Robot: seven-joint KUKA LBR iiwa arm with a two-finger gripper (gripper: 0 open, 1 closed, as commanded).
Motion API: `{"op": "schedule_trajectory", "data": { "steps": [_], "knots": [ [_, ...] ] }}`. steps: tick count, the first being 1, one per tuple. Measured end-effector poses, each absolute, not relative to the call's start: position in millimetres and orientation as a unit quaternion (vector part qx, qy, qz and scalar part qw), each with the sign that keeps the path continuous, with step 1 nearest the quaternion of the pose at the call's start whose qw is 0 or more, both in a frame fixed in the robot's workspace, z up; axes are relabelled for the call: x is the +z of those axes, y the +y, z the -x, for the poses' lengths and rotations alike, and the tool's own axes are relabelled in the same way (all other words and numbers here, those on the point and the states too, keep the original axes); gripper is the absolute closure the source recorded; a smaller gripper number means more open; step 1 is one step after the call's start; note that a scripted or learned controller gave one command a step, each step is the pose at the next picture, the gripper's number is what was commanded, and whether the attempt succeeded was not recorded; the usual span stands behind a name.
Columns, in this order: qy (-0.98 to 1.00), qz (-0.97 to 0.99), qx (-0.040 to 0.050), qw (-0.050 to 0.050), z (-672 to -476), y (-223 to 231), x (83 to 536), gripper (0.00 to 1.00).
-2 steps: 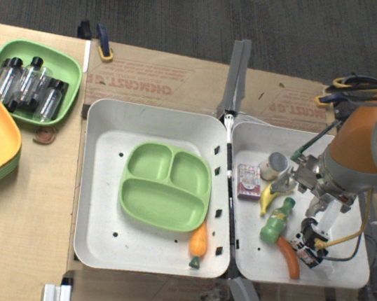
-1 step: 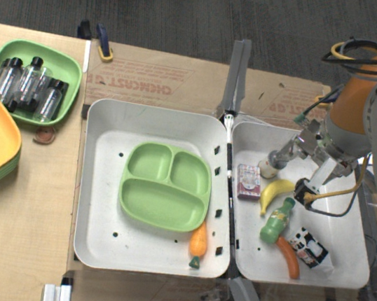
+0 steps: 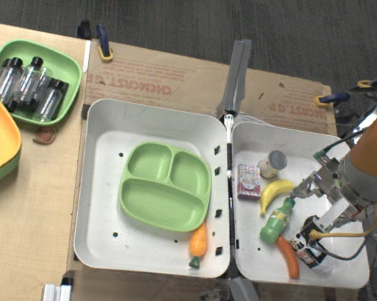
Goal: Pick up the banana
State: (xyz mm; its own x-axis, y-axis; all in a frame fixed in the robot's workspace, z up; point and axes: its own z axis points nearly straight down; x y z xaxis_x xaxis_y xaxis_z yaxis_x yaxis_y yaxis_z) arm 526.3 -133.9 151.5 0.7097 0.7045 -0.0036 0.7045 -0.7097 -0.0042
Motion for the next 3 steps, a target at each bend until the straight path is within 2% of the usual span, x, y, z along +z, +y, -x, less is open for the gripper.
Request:
{"op": "schedule_trajectory", "data": {
  "steps": [1,2,3],
  "knots": [
    [-0.314,0.949,0.0026,0.001,-548.2,-100.2,131.2,0.0],
    [-0.102,0.995,0.0031,0.0,-557.4,-126.2,158.1,0.0],
    [-0.123,0.992,0.0024,0.0,-620.8,-136.6,141.6,0.0]
  ]
}}
